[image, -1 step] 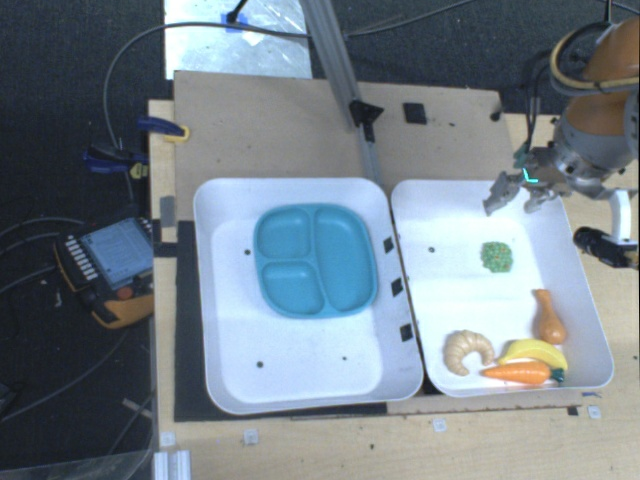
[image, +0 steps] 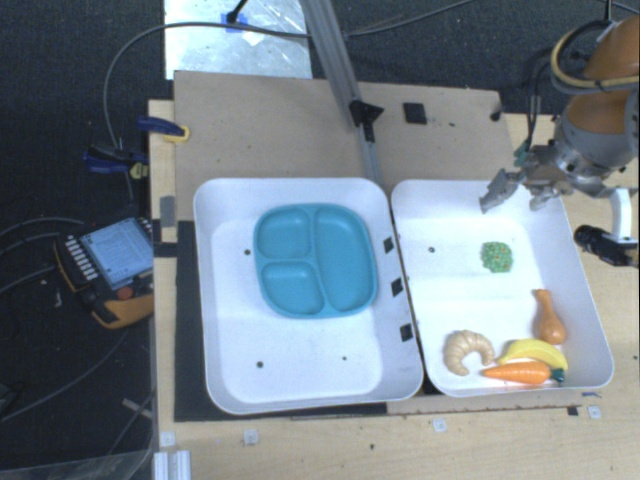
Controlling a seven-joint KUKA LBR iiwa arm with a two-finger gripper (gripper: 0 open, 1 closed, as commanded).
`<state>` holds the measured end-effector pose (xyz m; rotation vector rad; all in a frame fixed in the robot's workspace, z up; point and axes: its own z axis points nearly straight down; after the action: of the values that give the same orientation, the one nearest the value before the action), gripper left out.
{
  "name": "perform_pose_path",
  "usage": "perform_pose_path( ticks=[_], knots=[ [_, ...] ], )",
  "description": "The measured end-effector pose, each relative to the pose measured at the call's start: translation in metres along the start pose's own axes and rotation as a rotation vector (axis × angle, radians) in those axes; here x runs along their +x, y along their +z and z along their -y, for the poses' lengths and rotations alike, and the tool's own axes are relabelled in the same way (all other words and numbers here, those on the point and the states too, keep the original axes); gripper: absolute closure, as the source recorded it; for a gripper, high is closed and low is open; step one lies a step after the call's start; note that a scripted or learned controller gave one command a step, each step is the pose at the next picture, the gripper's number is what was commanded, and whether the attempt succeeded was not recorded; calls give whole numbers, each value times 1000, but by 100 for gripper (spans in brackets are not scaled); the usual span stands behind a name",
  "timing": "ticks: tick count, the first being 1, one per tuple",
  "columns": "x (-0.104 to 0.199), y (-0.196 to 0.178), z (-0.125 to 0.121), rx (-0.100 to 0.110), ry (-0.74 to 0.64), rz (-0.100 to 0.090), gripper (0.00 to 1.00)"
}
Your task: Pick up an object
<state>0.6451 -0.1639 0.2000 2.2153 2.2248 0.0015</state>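
Gripper (image: 519, 194): fingers spread wide, nothing held; above right bin's (image: 440, 218) far edge
Right bin: broccoli (image: 496, 257); croissant (image: 468, 350), banana (image: 535, 352), carrot (image: 518, 373) clustered
Left bin (image: 225, 268): blue plate (image: 315, 259)

Arm (image: 600, 98): being cut off by the right edge.
Banana (image: 535, 352): being partly hidden behind the carrot (image: 518, 373).

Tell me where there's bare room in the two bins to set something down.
Left bin: bare floor below the blue divided plate. Right bin: bare left half, beside the green ball. Crowded: lower right corner, with croissant, banana, carrot.
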Motion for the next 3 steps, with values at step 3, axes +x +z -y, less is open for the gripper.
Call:
perform_pose_path(
  ticks=[3],
  knots=[
    [5, 116, -11, 1, -4, 0, 0]
  ],
)
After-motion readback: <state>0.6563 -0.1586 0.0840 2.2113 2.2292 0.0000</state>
